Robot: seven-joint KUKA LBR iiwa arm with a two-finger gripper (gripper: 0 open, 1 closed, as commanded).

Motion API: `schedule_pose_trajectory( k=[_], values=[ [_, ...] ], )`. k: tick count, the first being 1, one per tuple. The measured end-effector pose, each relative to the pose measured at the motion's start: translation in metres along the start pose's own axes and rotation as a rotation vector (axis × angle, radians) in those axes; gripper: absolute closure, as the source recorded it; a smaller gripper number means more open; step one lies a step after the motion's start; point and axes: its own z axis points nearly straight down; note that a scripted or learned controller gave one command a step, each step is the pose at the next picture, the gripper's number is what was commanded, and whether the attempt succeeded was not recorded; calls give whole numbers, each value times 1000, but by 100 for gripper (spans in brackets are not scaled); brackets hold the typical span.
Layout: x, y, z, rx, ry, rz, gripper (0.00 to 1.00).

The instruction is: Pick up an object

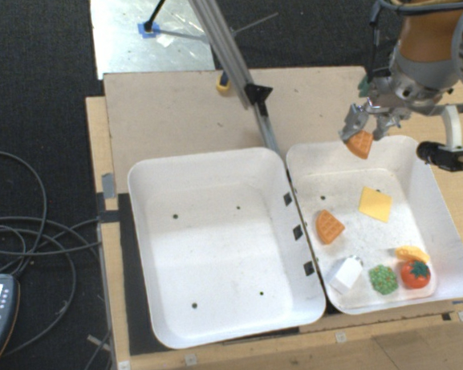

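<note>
while raised over the right bin (438,202), end effector (364,132) seemingly pinching a ridged orange wedge (361,144)

No text, label or number can be read — none anywhere.

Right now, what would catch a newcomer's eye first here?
The gripper, at the right bin's far edge, holds an orange wedge between its fingers. Below it in that bin lie a yellow slice, a second orange piece, and a red tomato near the front corner.
</note>
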Motion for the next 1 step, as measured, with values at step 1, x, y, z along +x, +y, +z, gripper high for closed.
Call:
schedule_pose_trajectory(
  k=[1],
  values=[
    [54, -10, -3, 0, 1, -1, 100]
  ],
)
